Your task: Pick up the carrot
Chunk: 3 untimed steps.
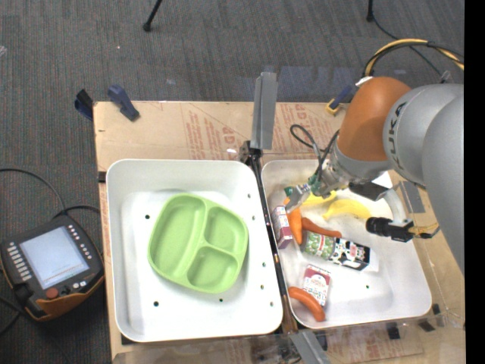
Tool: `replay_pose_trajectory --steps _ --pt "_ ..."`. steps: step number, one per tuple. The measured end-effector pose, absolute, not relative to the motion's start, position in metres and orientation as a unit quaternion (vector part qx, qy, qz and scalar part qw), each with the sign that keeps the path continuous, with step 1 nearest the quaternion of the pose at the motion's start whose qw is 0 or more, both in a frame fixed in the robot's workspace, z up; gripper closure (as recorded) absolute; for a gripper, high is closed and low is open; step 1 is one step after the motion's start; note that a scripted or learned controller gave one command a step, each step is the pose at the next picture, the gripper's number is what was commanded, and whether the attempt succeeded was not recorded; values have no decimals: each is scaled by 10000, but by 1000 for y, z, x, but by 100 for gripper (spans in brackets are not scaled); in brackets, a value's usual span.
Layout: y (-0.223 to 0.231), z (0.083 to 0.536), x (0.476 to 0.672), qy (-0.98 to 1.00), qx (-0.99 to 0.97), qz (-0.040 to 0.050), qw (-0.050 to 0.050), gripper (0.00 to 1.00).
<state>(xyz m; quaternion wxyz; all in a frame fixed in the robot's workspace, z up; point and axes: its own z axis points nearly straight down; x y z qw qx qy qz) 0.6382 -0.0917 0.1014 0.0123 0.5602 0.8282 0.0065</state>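
Grey carpet surrounds the surface (182, 127), which carries two white bins. In the right bin (402, 294) the carrot (312, 225) lies just below the tool (309, 193), whose state cannot be told. A centred, along-the-width grasp is advised, clear of the banana (345, 205) and cartons. A green tray (198, 243) sits in the left bin (129, 196).

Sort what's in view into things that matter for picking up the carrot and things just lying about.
For the job:
orange tapered carrot
robot's hand
right-side white bin

Lying about:
green divided plastic plate
yellow banana
black-and-white carton
small red-and-white box
orange sausage-shaped piece
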Motion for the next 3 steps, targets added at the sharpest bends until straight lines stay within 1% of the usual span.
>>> replay_pose_trajectory --steps 1,2,3 --pt "-87 87 614 7899 6132 -6 -22 0" --pt "-87 96 614 7897 6135 -5 -35 100" --pt "-18 187 623 7799 6258 -5 -10 100"
